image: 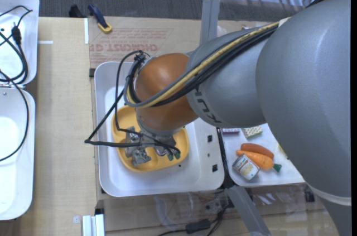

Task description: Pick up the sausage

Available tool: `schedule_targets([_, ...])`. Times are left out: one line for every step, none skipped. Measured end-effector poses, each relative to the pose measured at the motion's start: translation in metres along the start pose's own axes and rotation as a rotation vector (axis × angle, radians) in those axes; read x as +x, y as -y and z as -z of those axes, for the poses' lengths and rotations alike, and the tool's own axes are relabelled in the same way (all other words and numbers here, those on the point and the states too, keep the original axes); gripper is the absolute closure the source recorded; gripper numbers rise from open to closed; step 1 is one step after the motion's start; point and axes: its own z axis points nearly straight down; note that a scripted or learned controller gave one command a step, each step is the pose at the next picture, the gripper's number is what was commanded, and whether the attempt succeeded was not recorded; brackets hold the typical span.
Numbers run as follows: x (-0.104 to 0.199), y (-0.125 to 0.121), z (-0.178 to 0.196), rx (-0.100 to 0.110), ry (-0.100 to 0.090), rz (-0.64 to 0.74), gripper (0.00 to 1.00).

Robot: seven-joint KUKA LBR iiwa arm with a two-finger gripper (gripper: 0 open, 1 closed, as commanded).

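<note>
Grey arm (279, 62) comes in from the right and points steeply down, its orange band (162, 90) facing the camera. Black and yellow cables (223, 53) run along it. Hand (146, 150) hangs under the wrist, mostly hidden.

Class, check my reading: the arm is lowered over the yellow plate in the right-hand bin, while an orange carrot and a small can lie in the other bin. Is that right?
Not quite. The camera view shows the yellow plate in the left bin, with the arm's wrist lowered over it there. The orange carrot and small can lie in the right bin.
</note>
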Motion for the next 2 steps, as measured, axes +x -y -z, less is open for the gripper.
schedule_targets([-0.007,0.001,0.194,0.001,-0.003,0.148,1.00])
schedule_targets([-0.022,0.007,0.132,0.000,-0.006,0.144,1.00])
